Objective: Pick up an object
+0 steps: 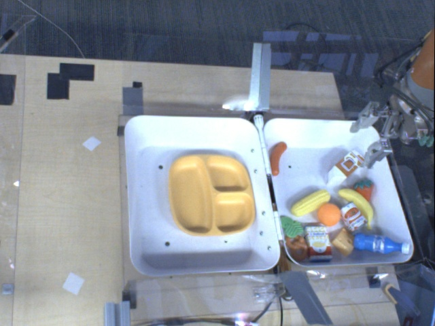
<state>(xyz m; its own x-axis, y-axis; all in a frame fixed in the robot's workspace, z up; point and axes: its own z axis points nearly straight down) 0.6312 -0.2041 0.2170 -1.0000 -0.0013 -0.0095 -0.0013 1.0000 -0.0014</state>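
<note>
L bin (146,202) holds yellow tray (207,193); R bin (306,138) has toy food; gripper (375,133) spread, nothing btwn fingers.

Arm (423,73) cut off, maybe blurred.

A robotics lab: wooden bench (61,202) with two white bins (136,182) bracketed down, cables trailing.

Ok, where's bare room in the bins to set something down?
Right bin: bare floor at the back, between the sausage and the hand. Its front is crowded, from corn to blue bottle. Left bin: a bare margin around the yellow tray.
</note>
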